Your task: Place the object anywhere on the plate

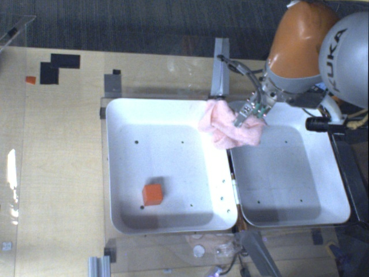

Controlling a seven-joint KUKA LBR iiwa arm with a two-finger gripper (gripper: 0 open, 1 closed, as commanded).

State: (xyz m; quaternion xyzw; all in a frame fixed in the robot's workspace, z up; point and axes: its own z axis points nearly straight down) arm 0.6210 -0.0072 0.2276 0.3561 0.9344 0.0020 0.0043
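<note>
On the pale wooden bench [57,172], the left shallow white bin [124,154] holds a small orange-red block [153,194] lying on its floor toward the near left corner, well apart from everything else. Further right, a crumpled pale pink cloth [222,126] hangs over the far end of the divide between the two bins, part above the left bin's far right corner, part over the right shallow white bin [323,178]. The gripper [249,114] sits at the cloth's upper right edge, and its fingers appear clamped on a fold of the fabric, the cloth drooping beneath them. No plate is distinguishable anywhere, so I judge the task part done at most: the cloth seems gripped and lifted, but it has not been set down on any target, and the release remains.
</note>
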